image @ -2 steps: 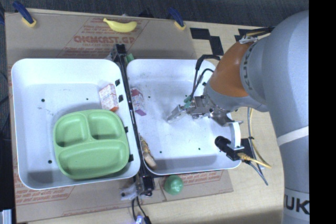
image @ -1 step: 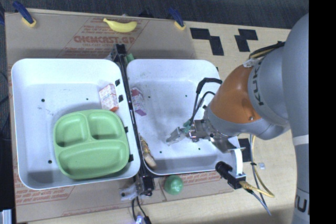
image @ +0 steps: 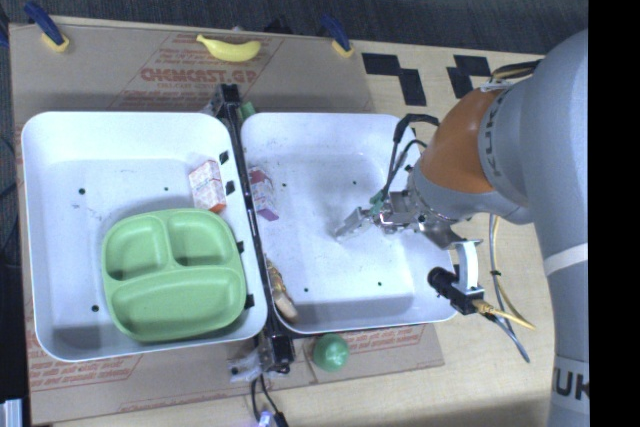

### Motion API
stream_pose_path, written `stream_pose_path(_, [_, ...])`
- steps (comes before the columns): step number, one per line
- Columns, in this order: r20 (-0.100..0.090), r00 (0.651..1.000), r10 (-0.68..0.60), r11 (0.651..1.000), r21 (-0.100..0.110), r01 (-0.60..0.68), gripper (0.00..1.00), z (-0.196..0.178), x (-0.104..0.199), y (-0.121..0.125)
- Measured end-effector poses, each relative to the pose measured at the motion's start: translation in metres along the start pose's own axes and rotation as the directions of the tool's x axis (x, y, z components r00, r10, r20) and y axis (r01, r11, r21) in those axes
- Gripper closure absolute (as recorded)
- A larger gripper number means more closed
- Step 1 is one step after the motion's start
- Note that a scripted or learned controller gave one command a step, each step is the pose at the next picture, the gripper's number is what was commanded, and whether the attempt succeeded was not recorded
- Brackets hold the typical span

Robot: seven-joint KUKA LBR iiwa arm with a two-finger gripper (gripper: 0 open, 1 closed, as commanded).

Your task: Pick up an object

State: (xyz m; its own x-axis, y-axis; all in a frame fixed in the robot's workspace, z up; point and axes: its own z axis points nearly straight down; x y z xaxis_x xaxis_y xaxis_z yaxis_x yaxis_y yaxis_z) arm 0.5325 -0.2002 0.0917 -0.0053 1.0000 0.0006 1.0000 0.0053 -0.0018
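A grey robot arm [image: 530,145] with an orange band reaches into the right bin [image: 300,295], its pincer [image: 350,223] low over the bin's white floor near the middle; how far the pincer is open cannot be told, and nothing shows between its tips. The left bin [image: 60,175] holds a pale green divided plate [image: 175,272] and, at its right wall, a small red-and-white carton [image: 207,185]. A small pink-and-white packet [image: 263,195] lies just inside the right bin's left wall. On the cardboard-covered table [image: 120,65] a yellow banana [image: 229,46] sits behind the bins and a green ball [image: 330,352] in front.
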Motion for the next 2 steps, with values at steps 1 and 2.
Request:
stream_pose_path(1, [0.002, 1.0, -0.001, 1.0, -0.004, 0.001, 0.0, -0.035, -0.011, 0.1])
stream_pose_path(2, [0.0, 1.0, 0.0, 1.0, 0.002, 0.0, 0.0, -0.022, -0.011, 0.019])
